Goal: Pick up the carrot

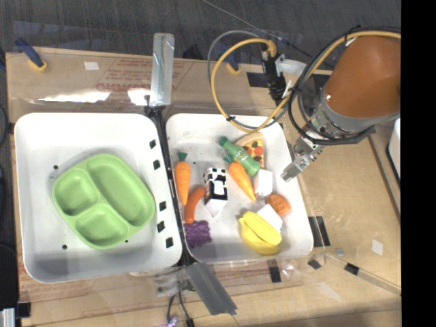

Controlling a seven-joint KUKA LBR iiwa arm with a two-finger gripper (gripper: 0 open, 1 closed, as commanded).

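End effector (298,163) hangs at the right rim of the right bin (294,203), nothing in it; can't tell its state from this angle. Two carrots in that bin: one carrot (182,178) at the left wall, upright-ish, beside a sausage (194,204); another carrot (242,178) mid-bin, touching a green bottle (240,152) and a white block (263,181). Left one looks easier, less crowded; approach from above, close across its width, mind the wall. Left bin holds a green divided plate (103,199). Worktop (354,251) is brown, taped; dark carpet (88,5) behind.
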